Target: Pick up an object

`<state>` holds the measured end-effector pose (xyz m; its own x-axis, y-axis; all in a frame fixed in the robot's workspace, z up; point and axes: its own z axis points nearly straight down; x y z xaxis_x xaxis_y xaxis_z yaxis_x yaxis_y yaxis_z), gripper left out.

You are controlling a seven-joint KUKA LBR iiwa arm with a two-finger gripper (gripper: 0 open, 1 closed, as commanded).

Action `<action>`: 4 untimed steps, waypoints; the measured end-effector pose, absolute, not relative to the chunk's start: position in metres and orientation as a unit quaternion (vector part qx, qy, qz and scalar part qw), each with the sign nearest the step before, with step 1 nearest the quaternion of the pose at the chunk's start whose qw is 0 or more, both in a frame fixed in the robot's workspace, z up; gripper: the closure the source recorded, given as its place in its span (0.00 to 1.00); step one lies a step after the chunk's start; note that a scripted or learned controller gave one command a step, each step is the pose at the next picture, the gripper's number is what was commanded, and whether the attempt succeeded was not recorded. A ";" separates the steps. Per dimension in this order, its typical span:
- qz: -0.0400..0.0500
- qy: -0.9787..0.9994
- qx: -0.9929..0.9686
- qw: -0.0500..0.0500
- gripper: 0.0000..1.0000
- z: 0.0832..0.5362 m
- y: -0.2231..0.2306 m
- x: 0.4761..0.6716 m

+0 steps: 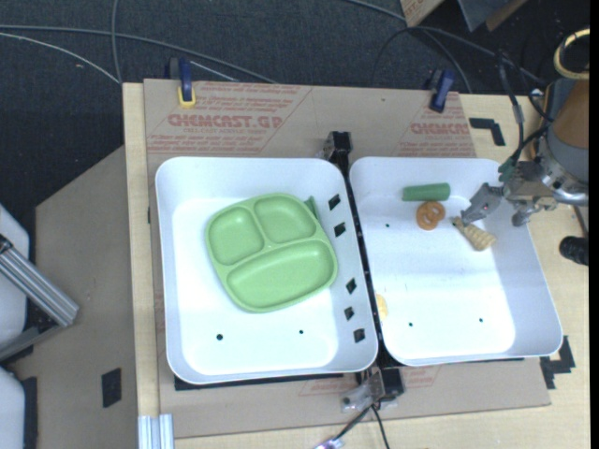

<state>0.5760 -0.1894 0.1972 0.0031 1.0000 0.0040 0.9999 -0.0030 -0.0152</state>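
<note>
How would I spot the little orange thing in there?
Look in the right-hand white bin, near its far edge. Just below the green stick lies the small round orange piece, the only ring-shaped item; the tan piece beside it is paler.

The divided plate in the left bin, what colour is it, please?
Light green, seen in the camera view: divided plate.

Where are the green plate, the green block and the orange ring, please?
Green plate (271, 253), camera view, its large compartment.
Green block (426, 192), camera view, its middle.
Orange ring (430, 215), camera view, its face.
</note>
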 end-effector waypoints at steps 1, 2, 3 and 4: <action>0.000 -0.707 -0.707 0.001 0.00 0.205 -0.189 0.579; 0.001 -0.707 -0.707 0.003 0.00 0.145 -0.182 0.574; 0.001 -0.708 -0.707 0.004 0.00 0.092 -0.172 0.577; 0.001 -0.707 -0.707 0.002 0.00 0.085 -0.172 0.577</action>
<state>0.5769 -0.1716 0.0847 -0.0002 1.0000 0.0015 1.0000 0.0002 -0.0029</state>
